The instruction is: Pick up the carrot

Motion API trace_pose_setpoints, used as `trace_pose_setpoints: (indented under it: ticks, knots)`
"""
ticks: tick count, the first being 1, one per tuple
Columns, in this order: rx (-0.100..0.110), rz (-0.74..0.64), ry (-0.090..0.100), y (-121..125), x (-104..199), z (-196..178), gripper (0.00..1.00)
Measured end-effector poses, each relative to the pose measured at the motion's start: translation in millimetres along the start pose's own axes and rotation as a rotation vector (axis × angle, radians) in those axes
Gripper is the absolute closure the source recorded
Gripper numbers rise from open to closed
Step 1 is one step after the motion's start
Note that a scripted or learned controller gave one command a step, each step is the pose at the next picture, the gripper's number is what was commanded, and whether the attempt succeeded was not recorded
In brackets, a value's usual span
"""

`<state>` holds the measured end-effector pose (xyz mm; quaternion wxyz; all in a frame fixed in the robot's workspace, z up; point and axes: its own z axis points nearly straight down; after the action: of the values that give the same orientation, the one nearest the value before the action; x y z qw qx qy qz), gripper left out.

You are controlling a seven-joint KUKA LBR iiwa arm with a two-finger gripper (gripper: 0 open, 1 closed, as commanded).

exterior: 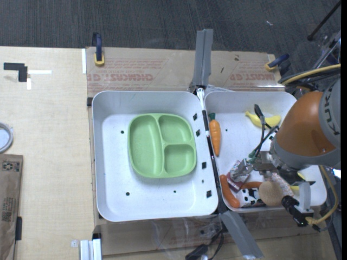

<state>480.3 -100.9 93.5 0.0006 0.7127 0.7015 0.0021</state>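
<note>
- the carrot lies in the right bin, pressed along that bin's left wall, its long axis running with the wall; the green stub end points to the far side, the orange taper toward the near side.
- the jaws sit low in the same bin, nearer the camera than the carrot and a little to its right; whether they are open or closed cannot be told here, and nothing is seen between them.
- from the jaws, the carrot is up and left, near but apart, with bare white floor between.
- just beside the jaws, on their near side, lie a second orange piece, a black-and-white spotted toy and a tan fuzzy thing; a yellow banana lies beyond them, well off toward the far wall.
- judged from its look, the carrot is a light, stiff toy with a smooth, rounded skin, likely to roll or slip under a loose pinch.
- best hold seems the thick middle, across the width; the wall on its left leaves scant room for a finger there.
- the green divided plate is in the left bin, well left of the jaws.
</note>
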Motion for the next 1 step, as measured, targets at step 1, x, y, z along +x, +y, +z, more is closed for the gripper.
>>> trace_pose_setpoints:
  ticks: [1]
  knots:
    - [0.011,0.016,-0.003,79.3,37.2,-93.9,0.0]
